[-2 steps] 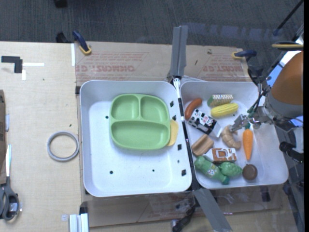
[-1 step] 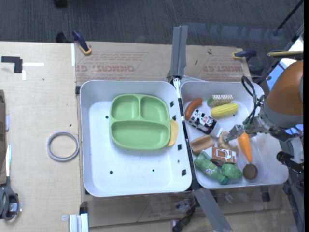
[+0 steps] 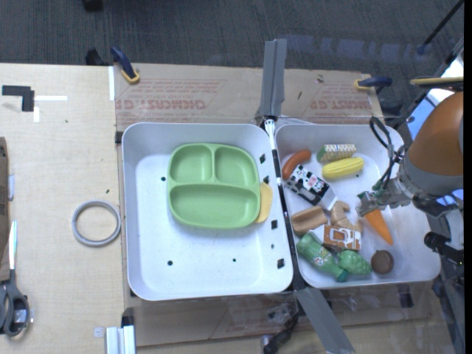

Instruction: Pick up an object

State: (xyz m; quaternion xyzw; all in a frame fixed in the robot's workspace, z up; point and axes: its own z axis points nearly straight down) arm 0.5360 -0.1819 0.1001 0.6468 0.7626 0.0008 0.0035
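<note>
The right bin (image 3: 413,271) holds several toy foods: a red sausage (image 3: 296,161), a yellow corn cob (image 3: 343,168), a black-and-white spotted piece (image 3: 308,184), a tan bun (image 3: 308,217), a brown carton (image 3: 343,237), a green bottle shape (image 3: 318,256), broccoli (image 3: 355,263), a brown ball (image 3: 381,261) and an orange carrot (image 3: 380,227). My gripper (image 3: 374,200) reaches in from the right and sits low in this bin, right at the carrot's upper end. The wrist and cables hide its tip.
The left bin (image 3: 147,257) carries a green divided plate (image 3: 215,185) with a yellow piece (image 3: 266,201) at its right edge. A grey tape ring (image 3: 96,222) and scissors (image 3: 13,304) lie on the bench at left. Clamps stand along the back.
</note>
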